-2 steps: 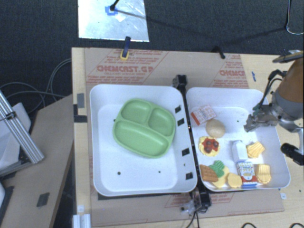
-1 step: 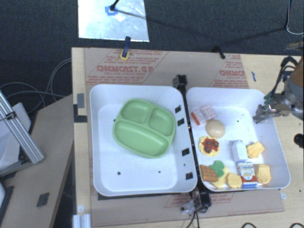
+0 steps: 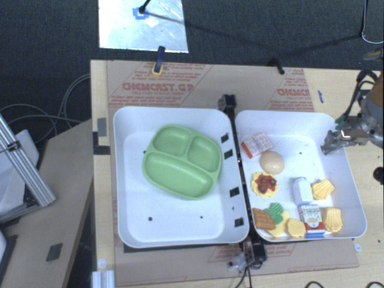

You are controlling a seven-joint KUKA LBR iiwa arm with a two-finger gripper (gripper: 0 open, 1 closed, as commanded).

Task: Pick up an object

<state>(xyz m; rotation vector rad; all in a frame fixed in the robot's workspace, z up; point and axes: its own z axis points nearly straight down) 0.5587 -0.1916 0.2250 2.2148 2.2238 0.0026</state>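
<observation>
The hand (image 3: 333,141) hangs over the right bin's (image 3: 300,128) upper right rim; whether it is clenched or released I cannot tell. The toy foods lie in that bin: a bun (image 3: 272,161), a pizza (image 3: 264,185), a carton (image 3: 310,217). A green tray (image 3: 182,161) sits in the left bin (image 3: 129,179) on the tabletop (image 3: 180,83).

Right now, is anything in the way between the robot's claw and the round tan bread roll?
Nothing visible. The gripper sits at the right bin's upper right rim, and bare white bin floor lies between it and the round tan bread roll.
</observation>
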